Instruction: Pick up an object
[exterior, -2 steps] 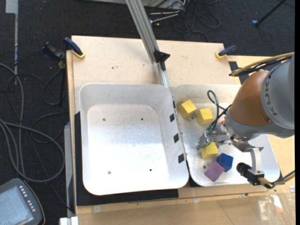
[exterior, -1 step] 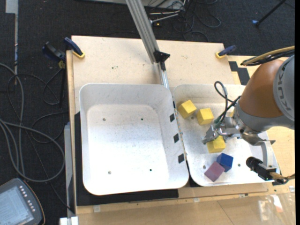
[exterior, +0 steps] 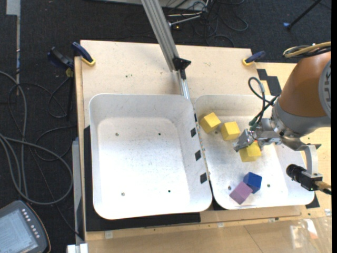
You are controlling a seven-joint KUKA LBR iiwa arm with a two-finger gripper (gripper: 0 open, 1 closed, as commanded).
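The grey arm with the orange band reaches in over the right-hand shallow white plastic bin (exterior: 295,191), and its hand (exterior: 247,141) is down among the blocks near the middle of that bin. It sits right at the upper edge of a small yellow cube (exterior: 251,152), touching or nearly touching it from where I stand. The metal parts of the hand are small and tangled with cables, so I cannot tell whether it is apart or together, or whether it has that cube at all.

The blocks lie loose, as if tipped in rather than arranged. Two more yellow cubes sit toward the bin's far edge: one (exterior: 210,122) close to the wall shared with the left bin, the other (exterior: 230,130) just beside it and tilted on a different heading. Toward the near edge, a blue cube (exterior: 253,181) and a purple cube (exterior: 241,193) rest touching each other at a corner.

That scatter probably explains the choice of target. The yellow cube under the hand stands apart from the others, with bare bin floor around it, so it looks the easiest one to close on. The blue and purple pair would be awkward, since one would block the approach to the other.

The left shallow white bin (exterior: 100,141) shares its right wall with the other, handy for dropping a block across. I'd judge the pick is at the closing stage, not yet lifted.
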